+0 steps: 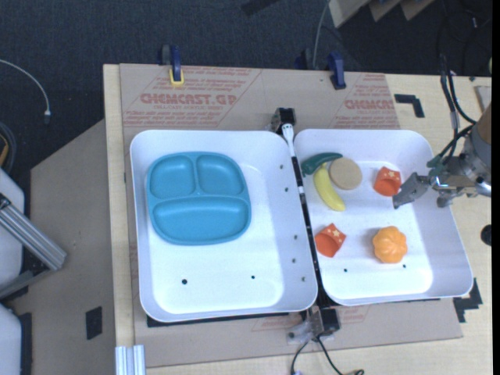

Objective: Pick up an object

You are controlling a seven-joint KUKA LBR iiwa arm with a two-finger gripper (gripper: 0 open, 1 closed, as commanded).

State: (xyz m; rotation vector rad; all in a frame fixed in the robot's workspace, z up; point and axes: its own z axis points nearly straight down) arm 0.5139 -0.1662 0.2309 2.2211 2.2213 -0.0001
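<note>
Grey and spread apart, the claw (426, 191) hangs over the right bin (437, 283) near its right wall, grasping nothing. Just to its left lies a small red-orange block (387, 181). Beyond sit a tan disc (345, 174), a banana (329, 190), an orange pumpkin (389, 244) and a red piece (330, 240). A blue divided plate (199, 197) fills the left bin (219, 295).

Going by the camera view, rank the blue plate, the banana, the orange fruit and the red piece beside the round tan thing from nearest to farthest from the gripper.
From the gripper at the right bin's right side:
1. Red piece, just left of the gripper.
2. Orange fruit, below it toward the front of the bin.
3. Banana, at the bin's left side.
4. Blue plate, over in the left bin.
</note>
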